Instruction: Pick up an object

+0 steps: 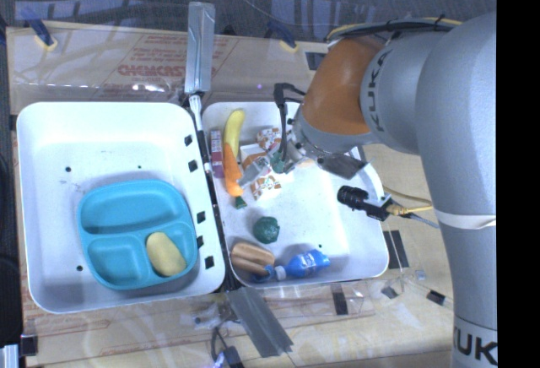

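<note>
The right bin (pixel 363 231) holds a yellow banana (pixel 234 130), an orange carrot (pixel 230 175), several small white-and-orange snack packets (pixel 263 175), a dark green ball (pixel 267 229), a brown bread roll (pixel 252 257) and a blue bottle (pixel 304 262). My gripper (pixel 283 157) is low in the upper part of this bin, right over the snack packets and just right of the banana. The arm's orange band (pixel 342 96) hides most of the gripper from above.
The left bin (pixel 51 130) holds a blue divided tray (pixel 126 214) with a yellow potato-like object (pixel 166 253) in its lower right compartment. A metal bar (pixel 199 46) stands at the divide between the bins. A black cable plug (pixel 354 197) hangs over the right bin's right side.
</note>
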Motion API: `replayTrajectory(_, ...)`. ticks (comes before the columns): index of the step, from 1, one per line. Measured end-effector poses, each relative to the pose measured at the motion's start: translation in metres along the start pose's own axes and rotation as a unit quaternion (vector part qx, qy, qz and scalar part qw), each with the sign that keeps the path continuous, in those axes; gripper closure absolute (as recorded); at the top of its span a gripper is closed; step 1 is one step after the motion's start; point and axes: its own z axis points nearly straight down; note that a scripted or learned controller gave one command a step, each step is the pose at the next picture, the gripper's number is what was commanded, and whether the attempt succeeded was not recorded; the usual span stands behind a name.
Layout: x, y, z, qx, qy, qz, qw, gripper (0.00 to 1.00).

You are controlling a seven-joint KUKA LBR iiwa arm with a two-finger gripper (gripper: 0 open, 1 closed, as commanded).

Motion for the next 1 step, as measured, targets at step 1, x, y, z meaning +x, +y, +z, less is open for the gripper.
replayTrajectory(1,-0.0503,0.0258,0.0233,0.004,0.007,0.035,0.9993,0.0)
